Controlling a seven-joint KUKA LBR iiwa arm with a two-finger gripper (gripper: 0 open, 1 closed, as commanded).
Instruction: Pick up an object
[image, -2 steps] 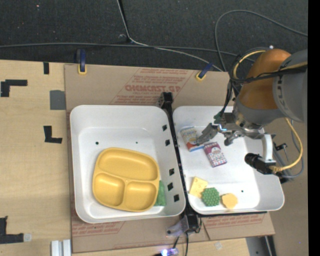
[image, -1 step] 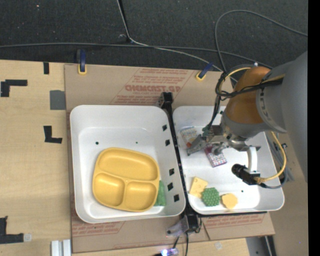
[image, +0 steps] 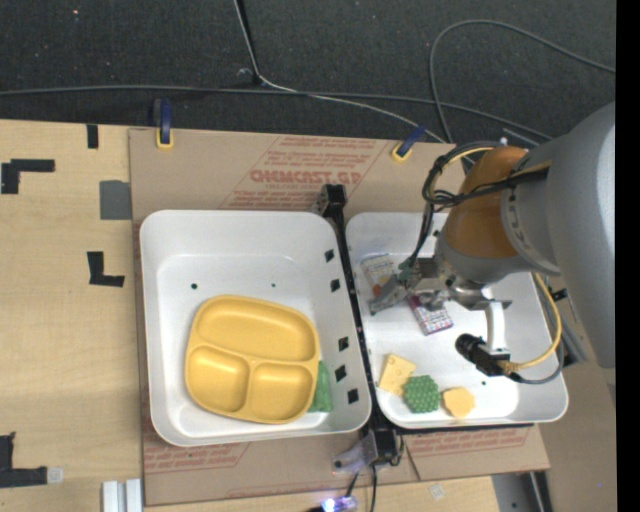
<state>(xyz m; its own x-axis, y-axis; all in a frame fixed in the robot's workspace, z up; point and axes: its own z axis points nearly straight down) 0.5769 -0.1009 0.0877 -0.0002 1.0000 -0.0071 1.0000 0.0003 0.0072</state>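
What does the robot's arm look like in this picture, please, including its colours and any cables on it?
The arm is a bulky, rounded grey body with an orange band above the wrist. Black cables loop around that band, and a yellow cable curves below it. The pincer end is small and metallic.

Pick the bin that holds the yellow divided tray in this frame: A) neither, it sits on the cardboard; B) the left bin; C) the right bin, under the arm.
B: the yellow divided tray lies inside the left bin, while the arm reaches over the right bin.
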